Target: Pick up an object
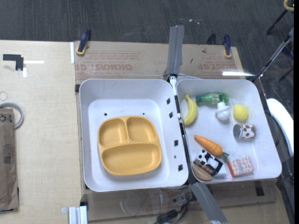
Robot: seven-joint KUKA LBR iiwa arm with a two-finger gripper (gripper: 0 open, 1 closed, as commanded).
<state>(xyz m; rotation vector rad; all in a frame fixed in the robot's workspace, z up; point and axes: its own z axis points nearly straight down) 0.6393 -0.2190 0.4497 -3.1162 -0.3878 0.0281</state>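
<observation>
The right bin [261, 106] holds several small objects. A banana [189, 110] lies along its left wall. Beside it a green bottle [211, 98] lies on its side, with a white piece [223, 112] just below its cap end. A yellow lemon [240, 112] and a small patterned cup [244, 131] sit toward the right. A carrot [209, 145] lies slantwise in the middle. At the front are a black-and-white toy [208, 162] resting on a tan disc [201, 173], and an orange-red packet [240, 166].
The left bin [88, 125] holds a yellow divided plate [129, 145]. A grey post [175, 50] stands behind the seam between the bins. Blue-and-yellow clamps [84, 41] pin cardboard at the back. A brown bag [7, 157] lies on the bench at far left.
</observation>
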